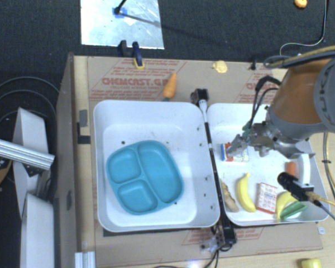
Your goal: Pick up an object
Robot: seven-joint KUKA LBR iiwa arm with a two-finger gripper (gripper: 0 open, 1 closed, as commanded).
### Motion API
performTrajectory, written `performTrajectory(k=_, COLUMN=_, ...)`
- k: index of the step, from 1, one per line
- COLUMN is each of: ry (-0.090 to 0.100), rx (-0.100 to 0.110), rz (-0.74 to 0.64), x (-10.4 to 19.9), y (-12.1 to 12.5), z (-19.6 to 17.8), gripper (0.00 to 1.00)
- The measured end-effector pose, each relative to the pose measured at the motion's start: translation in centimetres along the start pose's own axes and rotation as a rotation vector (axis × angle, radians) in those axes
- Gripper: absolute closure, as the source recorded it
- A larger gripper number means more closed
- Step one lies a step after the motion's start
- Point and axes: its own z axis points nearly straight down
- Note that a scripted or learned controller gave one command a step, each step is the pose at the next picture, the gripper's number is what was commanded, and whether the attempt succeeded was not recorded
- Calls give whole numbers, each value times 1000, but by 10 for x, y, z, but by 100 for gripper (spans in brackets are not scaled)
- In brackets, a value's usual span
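Dark carpet (22, 27) lies all round a bench (134, 80) topped with printed cardboard, and a shiny metal sheet (123, 15) rests on the floor beyond it. From the overhead camera, two white bins sit side by side on the cardboard. The left bin (109, 113) holds a blue divided tray (144, 176), lying flat near its middle. An orange carrot (170, 85) lies on the cardboard just beyond that bin's far rim.

The arm (304, 94) reaches in from the right over the right bin (229, 119). Its gripper (238, 145) hangs low over the bin's left half, just above a small red, white and blue packet (230, 154); whether it touches the packet, and whether it is parted or closed, I cannot tell from this slant.

Along the near side of the same bin lie the other things: a brown lump (229, 197), perhaps a root, against the left wall, a banana (245, 192) just beside it, then a red-and-white box (266, 197), and a yellow-green fruit (287, 205) toward the near right corner.
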Motion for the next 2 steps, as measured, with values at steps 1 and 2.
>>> performTrajectory(k=1, ry=0, rx=6, rz=3, x=-7, y=-49, z=14, gripper=0)
performTrajectory(k=2, ry=-3, rx=2, rz=7, x=-34, y=-48, z=113, gripper=0)
